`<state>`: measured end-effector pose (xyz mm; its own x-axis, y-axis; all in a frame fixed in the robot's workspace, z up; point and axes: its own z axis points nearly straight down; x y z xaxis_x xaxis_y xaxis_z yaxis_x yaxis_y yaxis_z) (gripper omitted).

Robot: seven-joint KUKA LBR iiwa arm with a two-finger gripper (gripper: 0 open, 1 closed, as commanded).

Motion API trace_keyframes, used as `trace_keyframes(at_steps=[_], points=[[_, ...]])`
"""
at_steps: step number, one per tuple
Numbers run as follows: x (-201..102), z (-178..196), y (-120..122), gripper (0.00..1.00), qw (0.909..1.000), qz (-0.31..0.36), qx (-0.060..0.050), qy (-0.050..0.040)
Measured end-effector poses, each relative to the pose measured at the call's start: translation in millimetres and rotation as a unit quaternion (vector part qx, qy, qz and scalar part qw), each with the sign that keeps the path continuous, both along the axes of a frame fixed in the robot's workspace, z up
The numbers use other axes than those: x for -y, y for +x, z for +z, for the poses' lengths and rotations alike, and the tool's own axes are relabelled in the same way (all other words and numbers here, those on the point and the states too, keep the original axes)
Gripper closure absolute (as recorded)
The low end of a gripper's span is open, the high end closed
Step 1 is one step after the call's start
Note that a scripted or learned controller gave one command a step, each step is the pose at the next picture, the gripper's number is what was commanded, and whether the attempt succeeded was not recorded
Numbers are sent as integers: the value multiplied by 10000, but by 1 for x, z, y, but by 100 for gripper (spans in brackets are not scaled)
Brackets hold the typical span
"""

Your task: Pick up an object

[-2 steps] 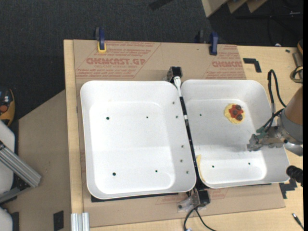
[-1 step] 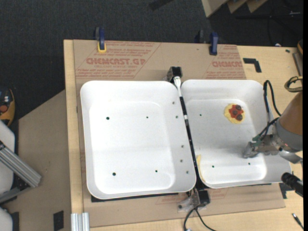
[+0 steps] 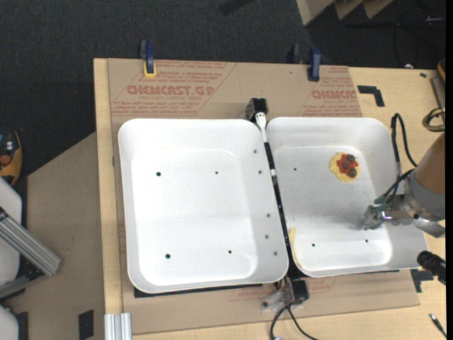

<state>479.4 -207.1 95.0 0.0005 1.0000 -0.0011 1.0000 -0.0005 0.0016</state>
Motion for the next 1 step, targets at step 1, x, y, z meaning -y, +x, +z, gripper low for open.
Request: trace_keyframes(at_steps=[1], points=[[0,10,0,100,10000,-2,9,-6]])
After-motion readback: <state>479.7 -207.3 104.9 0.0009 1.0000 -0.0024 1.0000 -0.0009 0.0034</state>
